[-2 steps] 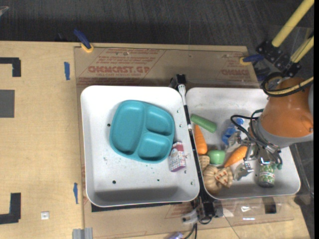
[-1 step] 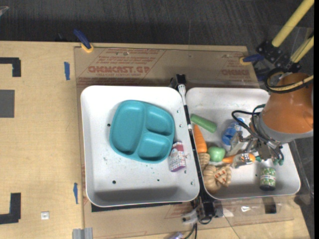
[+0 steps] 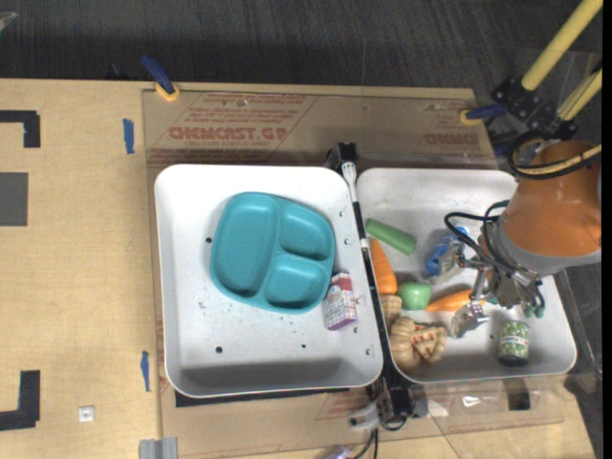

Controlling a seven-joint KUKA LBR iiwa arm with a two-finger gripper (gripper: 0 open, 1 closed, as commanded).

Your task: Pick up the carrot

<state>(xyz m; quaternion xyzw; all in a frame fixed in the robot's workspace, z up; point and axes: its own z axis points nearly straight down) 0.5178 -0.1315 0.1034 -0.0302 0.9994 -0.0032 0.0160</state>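
Note:
An orange carrot (image 3: 382, 268) lies lengthwise against the left wall of the right bin (image 3: 559, 357). A second, shorter orange piece (image 3: 448, 302) lies mid-bin, touching a round green piece (image 3: 416, 295). My gripper (image 3: 471, 306) hangs low over the right bin, just right of that shorter orange piece and well right of the long carrot. The grey wrist with its orange band (image 3: 555, 220) covers the bin's right part. Nothing can be seen lifted off the bin floor.
The right bin also holds a green cucumber-like stick (image 3: 390, 236), a blue item (image 3: 440, 254), tan lumpy pieces (image 3: 417, 340) and a green can (image 3: 513, 342). The left bin (image 3: 182, 352) holds a teal divided plate (image 3: 273, 251) and a small packet (image 3: 338, 304).

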